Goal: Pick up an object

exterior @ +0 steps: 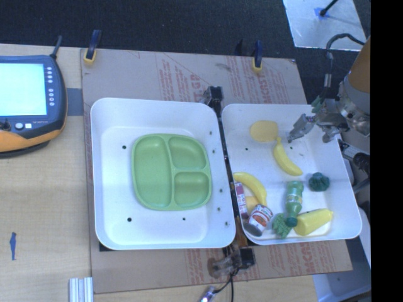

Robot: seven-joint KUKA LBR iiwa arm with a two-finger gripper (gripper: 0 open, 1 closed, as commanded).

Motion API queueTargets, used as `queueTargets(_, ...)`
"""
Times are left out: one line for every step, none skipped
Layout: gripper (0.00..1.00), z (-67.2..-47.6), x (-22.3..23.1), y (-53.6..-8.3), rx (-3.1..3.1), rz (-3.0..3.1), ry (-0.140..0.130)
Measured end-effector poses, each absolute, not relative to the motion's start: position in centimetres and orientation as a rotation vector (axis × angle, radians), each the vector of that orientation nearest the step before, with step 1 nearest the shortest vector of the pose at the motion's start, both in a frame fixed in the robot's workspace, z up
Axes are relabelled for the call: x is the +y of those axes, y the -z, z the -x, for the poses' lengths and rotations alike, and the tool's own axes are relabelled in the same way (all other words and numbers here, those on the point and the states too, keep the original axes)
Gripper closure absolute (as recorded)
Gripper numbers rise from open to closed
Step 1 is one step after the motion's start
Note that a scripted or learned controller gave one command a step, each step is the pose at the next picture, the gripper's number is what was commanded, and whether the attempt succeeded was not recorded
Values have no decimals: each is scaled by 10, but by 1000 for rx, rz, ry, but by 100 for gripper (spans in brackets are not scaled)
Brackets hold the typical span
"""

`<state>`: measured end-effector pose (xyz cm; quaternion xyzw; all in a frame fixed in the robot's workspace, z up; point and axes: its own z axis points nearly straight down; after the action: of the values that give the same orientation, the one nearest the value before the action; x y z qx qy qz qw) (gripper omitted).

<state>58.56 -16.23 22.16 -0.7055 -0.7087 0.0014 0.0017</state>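
From above, the arm (356,87) reaches in at the right and its gripper (313,129) hangs over the far right part of the right bin (234,113), fingers spread apart with nothing between them. It sits near the top banana (286,159) and the pale yellow round piece (264,131), which suggests one of these is the likely target, though I cannot tell which. The toys are all kept in this one bin, probably so the arm has a single place to search. A second banana (252,185) lies against the left wall, with a small can (259,219) just below it. Near the front sit a green bottle (293,197), a broccoli piece (282,226), a yellow wedge (312,221), and a dark green lump (318,182) towards the right wall. The left bin (101,168) holds a green divided plate (170,171), lying flat in the middle with its compartments bare. Clamps (92,46) at the far edge seem to pin the board down. A tablet (28,102) rests at the left.
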Motion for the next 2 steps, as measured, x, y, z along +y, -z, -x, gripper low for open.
queueTargets(0,-603,-167,-158,-2225,2211,-8)
queueTargets(0,-600,-166,-91,-2224,2213,-8)
